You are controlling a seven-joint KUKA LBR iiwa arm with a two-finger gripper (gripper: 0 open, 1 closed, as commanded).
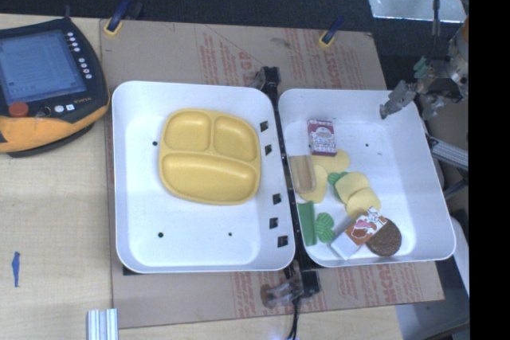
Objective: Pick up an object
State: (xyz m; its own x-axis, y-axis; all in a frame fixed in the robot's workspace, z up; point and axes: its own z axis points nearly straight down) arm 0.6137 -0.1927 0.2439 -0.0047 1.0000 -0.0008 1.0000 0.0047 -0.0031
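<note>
The right bin [414, 171] holds a cluster of toy food: a small red and white carton [322, 136], a tan wedge [303, 174], yellow pieces [356, 192], a green pod and a green leafy piece [316, 226], a white packet with a red picture [360, 231] and a brown round cookie [386, 238]. My gripper [397, 101] hangs at the bin's far right corner, above the rim, well away from the food. Nothing is seen between its fingers.
The left bin [135, 195] holds a yellow divided plate [212, 156]. A teach pendant [44, 84] lies on the bench at the far left. Black clips run along the seam between the bins. Bare bin floor lies right of the food cluster.
</note>
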